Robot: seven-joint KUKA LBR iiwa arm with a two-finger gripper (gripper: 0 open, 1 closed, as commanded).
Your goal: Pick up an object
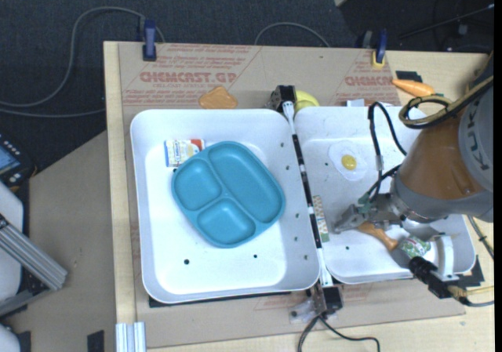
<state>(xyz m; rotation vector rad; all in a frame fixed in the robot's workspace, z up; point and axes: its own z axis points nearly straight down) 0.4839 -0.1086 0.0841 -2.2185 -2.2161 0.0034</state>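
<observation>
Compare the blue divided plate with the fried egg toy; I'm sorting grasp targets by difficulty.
The blue divided plate is far larger than the fried egg toy. The plate is solid blue with three compartments; the egg is white with a yellow yolk. The plate lies in the left bin partly over a small card, while the egg lies in the right bin, nearer the arm. Both lie flat and untouched.

plate (227, 193) in left bin (149, 209) | carton (183, 150) behind plate
</observation>
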